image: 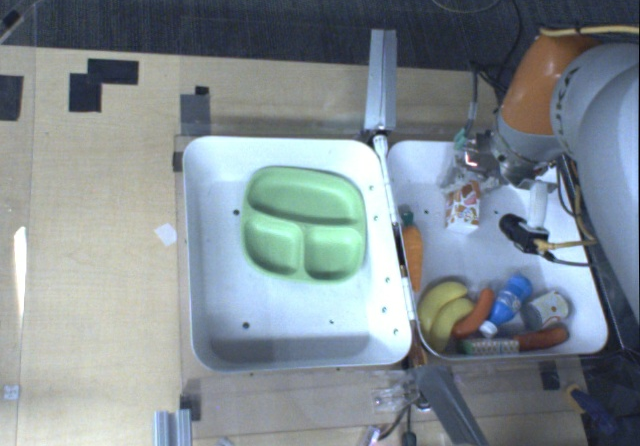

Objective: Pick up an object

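My gripper (476,158) hangs over the far part of the right bin (425,179). It is half hidden under my own wrist and too blurred to read, so I cannot tell whether it is open or closed. A small patterned packet (462,205), white with red and orange print, sits directly below it, at or against its tip. Whether the packet is gripped cannot be confirmed.

A carrot (411,254) lies by the bin's left wall. Crowded along the near wall are two yellow bananas (446,308), an orange-red piece (478,308) against them, a blue bottle (511,296), a grey-and-white item (549,309) I cannot identify, and a long red item (540,339) close to the rim.

The left bin (215,234) holds a green divided tray (305,223), well apart from the gripper. Both bins rest on the pale tabletop (90,254).
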`<state>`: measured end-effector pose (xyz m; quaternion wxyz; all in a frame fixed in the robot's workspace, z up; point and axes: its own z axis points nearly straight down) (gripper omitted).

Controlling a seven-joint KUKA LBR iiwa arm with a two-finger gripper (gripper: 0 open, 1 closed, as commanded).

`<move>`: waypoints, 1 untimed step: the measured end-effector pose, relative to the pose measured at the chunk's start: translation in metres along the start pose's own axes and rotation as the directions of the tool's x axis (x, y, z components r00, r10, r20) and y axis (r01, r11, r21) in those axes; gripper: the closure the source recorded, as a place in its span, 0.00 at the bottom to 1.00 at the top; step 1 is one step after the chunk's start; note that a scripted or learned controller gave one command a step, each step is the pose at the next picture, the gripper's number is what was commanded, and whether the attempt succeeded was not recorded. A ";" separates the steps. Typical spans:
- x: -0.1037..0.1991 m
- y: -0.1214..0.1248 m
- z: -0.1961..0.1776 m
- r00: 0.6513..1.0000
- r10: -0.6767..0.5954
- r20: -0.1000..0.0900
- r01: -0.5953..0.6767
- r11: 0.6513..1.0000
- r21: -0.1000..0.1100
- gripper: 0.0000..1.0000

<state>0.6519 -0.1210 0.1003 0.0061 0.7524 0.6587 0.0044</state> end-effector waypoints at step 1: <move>0.038 -0.031 -0.103 0.997 -0.072 -0.003 0.072 0.997 0.009 1.00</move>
